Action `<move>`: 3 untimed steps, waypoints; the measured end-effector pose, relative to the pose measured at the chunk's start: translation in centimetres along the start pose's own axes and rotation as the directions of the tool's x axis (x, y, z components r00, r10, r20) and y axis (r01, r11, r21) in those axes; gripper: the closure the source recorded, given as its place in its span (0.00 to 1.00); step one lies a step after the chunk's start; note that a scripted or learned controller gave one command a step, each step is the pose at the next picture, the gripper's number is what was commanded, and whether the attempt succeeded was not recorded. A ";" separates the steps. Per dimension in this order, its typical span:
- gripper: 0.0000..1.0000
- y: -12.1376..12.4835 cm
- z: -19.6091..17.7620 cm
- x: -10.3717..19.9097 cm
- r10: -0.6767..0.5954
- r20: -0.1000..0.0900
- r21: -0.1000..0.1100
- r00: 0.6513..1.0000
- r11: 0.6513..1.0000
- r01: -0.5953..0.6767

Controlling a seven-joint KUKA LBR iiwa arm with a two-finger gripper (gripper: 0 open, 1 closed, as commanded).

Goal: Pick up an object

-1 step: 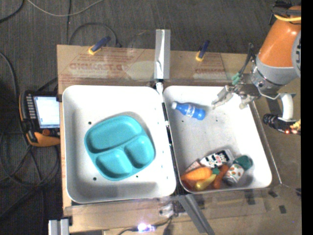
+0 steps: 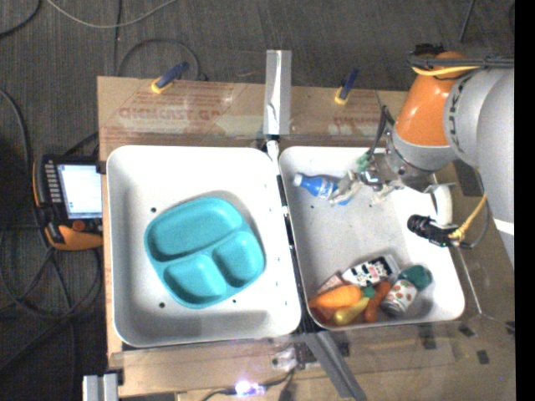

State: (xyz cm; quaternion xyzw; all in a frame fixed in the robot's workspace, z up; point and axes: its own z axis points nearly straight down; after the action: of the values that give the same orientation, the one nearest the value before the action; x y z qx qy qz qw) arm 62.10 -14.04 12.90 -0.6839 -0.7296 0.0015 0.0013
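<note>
A small clear bottle with a blue cap (image 2: 320, 185) lies on its side at the back left of the right bin (image 2: 376, 241). My gripper (image 2: 364, 180) is low over the back of that bin, right against the bottle's right end. Whether it touches the bottle is unclear. Heaped in the front corner of the bin are a black and white box (image 2: 369, 271), an orange carrot (image 2: 338, 296), a yellow piece (image 2: 352, 312), a red piece (image 2: 379, 295) and a small can with a green lid (image 2: 407, 288).
The left bin (image 2: 125, 224) holds a teal divided plate (image 2: 206, 251). A metal post (image 2: 277, 94) rises behind the wall between the bins. The grey arm with its orange band (image 2: 428, 111) reaches in from the right.
</note>
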 end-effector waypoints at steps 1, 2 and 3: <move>0.00 2.3 3.9 2.0 -0.016 0.007 -0.011 1.000 1.000 0.016; 0.00 4.3 4.2 0.6 -0.020 -0.017 0.032 1.000 0.999 0.021; 1.00 4.2 3.3 0.4 -0.020 -0.011 0.035 1.000 0.999 0.020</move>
State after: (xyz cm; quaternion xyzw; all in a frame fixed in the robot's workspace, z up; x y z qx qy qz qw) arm 66.28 -13.37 9.61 -0.6764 -0.7363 0.0105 0.0174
